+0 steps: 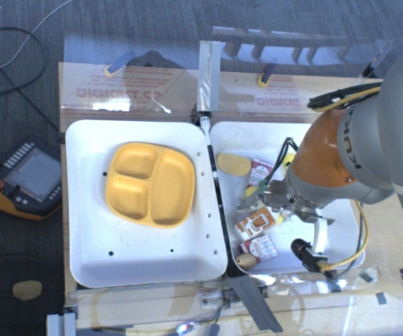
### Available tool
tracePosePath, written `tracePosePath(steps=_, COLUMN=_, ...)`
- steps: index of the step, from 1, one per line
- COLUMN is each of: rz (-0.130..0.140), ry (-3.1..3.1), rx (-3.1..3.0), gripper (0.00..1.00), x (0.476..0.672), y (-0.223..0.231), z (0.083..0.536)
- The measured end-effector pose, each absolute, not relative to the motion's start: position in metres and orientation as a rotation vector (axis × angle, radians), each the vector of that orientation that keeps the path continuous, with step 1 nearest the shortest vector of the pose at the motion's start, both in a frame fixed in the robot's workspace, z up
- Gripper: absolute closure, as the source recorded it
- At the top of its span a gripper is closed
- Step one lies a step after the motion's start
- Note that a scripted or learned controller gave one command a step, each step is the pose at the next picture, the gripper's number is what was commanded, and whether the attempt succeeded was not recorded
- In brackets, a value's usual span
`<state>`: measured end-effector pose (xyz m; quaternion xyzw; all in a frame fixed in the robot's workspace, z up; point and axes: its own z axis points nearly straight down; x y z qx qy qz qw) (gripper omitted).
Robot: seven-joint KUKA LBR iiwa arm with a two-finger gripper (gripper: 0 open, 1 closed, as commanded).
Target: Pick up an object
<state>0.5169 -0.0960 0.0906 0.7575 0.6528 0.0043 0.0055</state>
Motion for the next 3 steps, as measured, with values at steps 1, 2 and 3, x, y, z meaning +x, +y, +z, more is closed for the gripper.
tracePosePath(steps=1, rz=0.019, ry=2.046, rx=2.371, gripper=1.0, x=0.518, y=-0.094, z=0.1)
tracePosePath(steps=2, rz=0.011, ry=1.817, rx=2.56, gripper=1.0, x=0.549, y=-0.157, z=0.092)
tracePosePath(steps=3, rz=-0.007, ry=1.717, rx=2.628, gripper=1.0, x=0.587, y=-0.099, z=0.218)
